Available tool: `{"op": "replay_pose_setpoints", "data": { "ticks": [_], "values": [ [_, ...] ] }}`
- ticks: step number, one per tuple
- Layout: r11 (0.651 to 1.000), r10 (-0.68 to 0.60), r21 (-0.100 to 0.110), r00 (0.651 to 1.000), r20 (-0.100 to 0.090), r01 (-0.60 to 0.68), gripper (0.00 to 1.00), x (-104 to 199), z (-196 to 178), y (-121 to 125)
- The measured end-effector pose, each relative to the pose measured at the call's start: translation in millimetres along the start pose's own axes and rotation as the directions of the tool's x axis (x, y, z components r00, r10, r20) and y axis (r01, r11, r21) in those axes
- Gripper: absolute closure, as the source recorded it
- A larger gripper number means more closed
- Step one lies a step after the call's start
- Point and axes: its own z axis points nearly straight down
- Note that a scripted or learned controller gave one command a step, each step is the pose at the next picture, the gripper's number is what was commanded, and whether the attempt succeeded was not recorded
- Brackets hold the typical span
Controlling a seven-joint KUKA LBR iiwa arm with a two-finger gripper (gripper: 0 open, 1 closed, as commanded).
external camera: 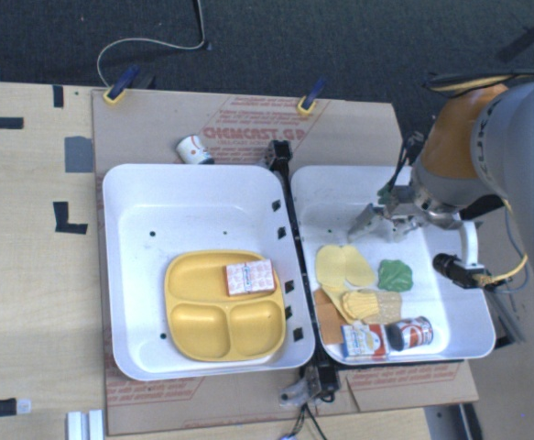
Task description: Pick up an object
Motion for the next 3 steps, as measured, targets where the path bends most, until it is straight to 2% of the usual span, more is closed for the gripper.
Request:
{"op": "replay_pose_setpoints", "data": {
  "ticks": [1,2,3],
  "values": [
    [0.999,0.006,-0.032,1.000,0.010,-0.005,0.00,-17,18,-69],
    [0.999,0.005,-0.036,1.000,0.013,-0.004,0.00,-5,19,-118],
    [0.999,0.004,-0.032,1.000,0.015,-0.004,0.00,-54,-109,-120]
  ]
}}
